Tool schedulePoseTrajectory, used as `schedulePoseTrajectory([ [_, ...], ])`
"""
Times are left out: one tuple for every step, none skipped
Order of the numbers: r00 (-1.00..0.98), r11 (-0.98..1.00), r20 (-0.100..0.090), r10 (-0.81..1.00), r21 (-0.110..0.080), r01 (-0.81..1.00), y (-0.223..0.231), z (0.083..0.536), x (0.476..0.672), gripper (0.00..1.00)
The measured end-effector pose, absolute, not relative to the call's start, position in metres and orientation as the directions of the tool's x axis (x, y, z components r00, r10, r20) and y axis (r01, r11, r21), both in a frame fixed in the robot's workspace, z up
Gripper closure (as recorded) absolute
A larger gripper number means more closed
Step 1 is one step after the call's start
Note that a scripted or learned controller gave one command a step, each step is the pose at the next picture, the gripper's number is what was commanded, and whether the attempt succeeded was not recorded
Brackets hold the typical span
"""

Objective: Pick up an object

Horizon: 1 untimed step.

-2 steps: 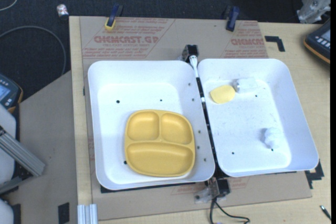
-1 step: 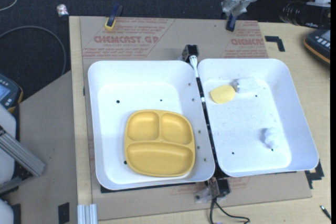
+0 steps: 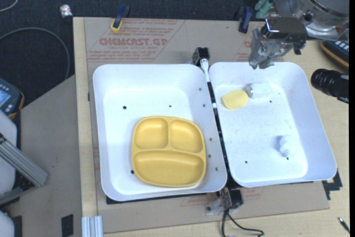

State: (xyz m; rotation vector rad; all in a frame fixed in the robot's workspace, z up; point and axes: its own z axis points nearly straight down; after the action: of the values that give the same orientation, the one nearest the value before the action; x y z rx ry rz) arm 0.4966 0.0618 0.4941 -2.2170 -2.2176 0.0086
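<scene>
Your gripper hovers over the right bin's far rim, jaws' state unclear; below, a smooth rounded yellow piece; a glossy three-compartment yellow plate sits left.

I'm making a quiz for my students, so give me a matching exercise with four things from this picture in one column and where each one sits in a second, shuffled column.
Things:
1. divided yellow plate
2. small yellow piece
3. small white lump
4. gripper

Places:
A. above the right bin's far edge
B. left bin, near side
C. right bin, towards the near right
D. right bin, far left part

Pairs: 1-B, 2-D, 3-C, 4-A
</scene>
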Motion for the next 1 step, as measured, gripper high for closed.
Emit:
schedulePoseTrajectory([
  [0.003, -0.003, -0.002, 1.0, -0.016, 1.0, 0.0505, 0.3746, 0.477, 1.0],
])
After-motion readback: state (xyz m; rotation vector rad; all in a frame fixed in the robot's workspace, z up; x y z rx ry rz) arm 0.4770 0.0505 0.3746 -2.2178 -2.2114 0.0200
